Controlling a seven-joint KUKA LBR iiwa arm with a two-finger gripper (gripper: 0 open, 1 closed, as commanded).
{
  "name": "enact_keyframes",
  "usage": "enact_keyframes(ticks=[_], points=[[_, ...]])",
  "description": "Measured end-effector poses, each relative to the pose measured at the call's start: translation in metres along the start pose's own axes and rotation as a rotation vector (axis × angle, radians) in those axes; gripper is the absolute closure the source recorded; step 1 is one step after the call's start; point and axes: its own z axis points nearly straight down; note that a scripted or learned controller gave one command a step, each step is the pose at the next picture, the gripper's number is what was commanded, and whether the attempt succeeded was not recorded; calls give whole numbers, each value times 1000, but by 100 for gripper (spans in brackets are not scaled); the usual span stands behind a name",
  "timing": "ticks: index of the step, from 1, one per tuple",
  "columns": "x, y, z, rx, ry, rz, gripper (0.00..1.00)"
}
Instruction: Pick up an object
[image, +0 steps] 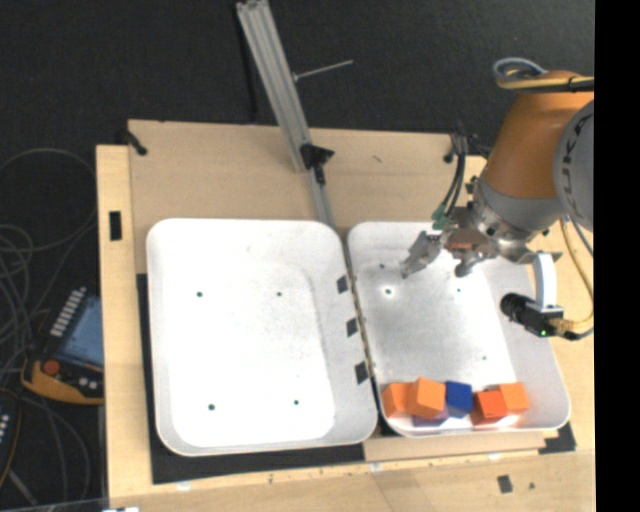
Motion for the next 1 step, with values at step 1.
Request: enact_keyframes(ticks=[1], points=[[-26,55,97,4,-3,-5,0]])
